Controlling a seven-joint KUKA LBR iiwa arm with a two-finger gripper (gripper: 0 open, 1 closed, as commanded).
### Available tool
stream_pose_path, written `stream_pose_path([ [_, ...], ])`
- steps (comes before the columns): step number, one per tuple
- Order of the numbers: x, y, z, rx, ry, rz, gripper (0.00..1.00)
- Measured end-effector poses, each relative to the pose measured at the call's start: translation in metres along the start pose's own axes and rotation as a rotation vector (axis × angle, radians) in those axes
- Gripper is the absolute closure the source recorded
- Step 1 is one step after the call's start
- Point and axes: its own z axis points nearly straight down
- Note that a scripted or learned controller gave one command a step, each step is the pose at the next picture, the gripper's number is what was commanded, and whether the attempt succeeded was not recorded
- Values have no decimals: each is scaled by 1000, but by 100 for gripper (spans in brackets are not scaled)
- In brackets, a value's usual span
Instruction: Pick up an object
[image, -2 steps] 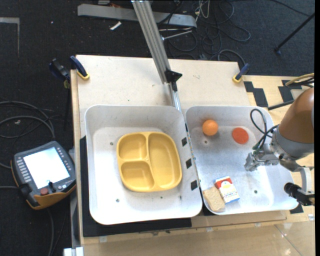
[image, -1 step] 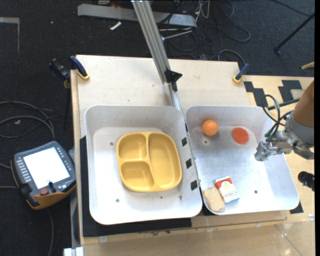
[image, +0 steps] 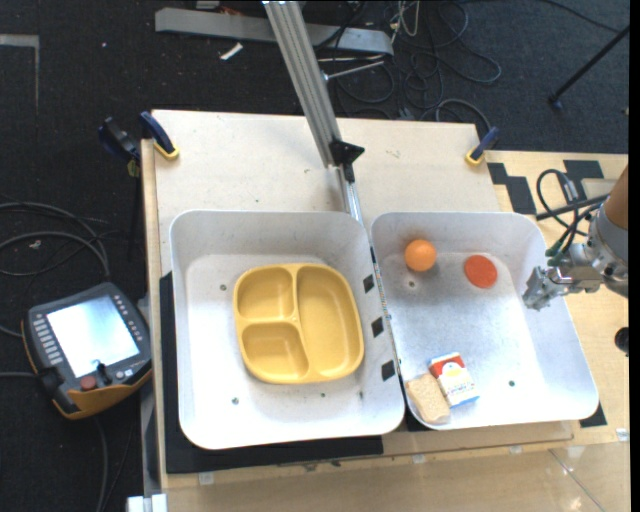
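Observation:
The right bin (image: 500, 330) holds an orange ball (image: 420, 255) and a flat red-orange disc (image: 481, 271) near its far side. A small red and white carton (image: 455, 379) and a tan biscuit-like block (image: 429, 399) lie at its near left corner. My gripper (image: 540, 290) hangs at the bin's right rim, right of the red-orange disc and apart from it. Nothing shows between its tips.
The left bin (image: 200, 300) holds a yellow three-compartment plate (image: 298, 322). A slanted metal pole (image: 315, 90) rises behind the bins. Clamps (image: 160, 138) sit at the bench's back corners. A teach pendant (image: 85, 345) lies on the floor at left. Cables (image: 560, 190) trail at right.

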Motion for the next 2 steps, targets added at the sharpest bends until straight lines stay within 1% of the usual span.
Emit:
stream_pose_path([
  [1, 54, 6, -9, 4, 5, -6, 100],
  [2, 99, 3, -6, 6, 4, -5, 100],
])
